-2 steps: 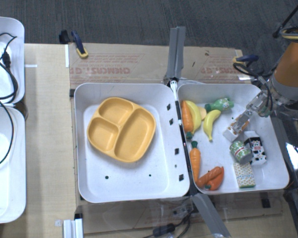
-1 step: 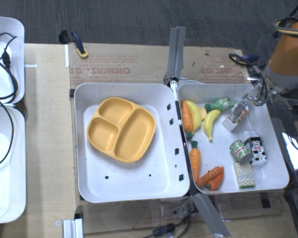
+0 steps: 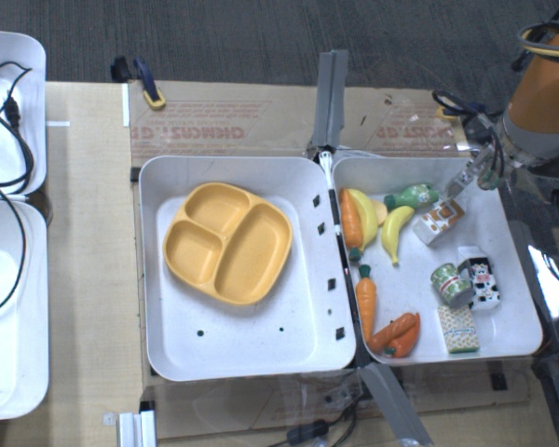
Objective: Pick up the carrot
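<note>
The carrot (image 3: 365,300) is small and orange with a green top. It lies along the left wall of the right bin (image 3: 517,250), pointing toward the near edge. My gripper (image 3: 475,173) hangs over the bin's far right corner, well away from the carrot, just above a small brown-and-white box (image 3: 440,222). The arm's orange band (image 3: 540,96) rises behind it at the right edge.
Around the carrot lie a larger orange vegetable (image 3: 351,218), two bananas (image 3: 398,232), a green vegetable (image 3: 412,196), a red-orange piece (image 3: 397,334), a can (image 3: 450,284), a cow-print carton (image 3: 483,283) and a flat packet (image 3: 458,330). The left bin (image 3: 158,277) holds a yellow divided plate (image 3: 227,242).
</note>
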Tool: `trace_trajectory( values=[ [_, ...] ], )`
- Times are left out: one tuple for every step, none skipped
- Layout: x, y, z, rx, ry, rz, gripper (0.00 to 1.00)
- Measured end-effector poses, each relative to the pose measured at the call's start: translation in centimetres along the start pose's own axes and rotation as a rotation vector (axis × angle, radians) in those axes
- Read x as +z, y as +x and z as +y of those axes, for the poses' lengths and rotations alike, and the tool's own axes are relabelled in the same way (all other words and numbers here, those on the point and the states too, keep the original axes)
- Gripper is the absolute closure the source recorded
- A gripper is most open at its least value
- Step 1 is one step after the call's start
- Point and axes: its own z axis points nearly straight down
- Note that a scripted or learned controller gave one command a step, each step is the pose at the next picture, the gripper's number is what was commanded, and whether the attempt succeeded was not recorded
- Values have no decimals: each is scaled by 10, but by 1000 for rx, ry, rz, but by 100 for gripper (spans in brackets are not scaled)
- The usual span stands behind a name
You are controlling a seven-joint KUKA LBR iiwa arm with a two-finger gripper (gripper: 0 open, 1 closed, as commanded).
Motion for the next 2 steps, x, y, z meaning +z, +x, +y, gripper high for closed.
trace_trajectory(
  values=[
    [-14,73,-60,-86,22,31,100],
    [-71,109,-111,-160,21,32,100]
  ],
)
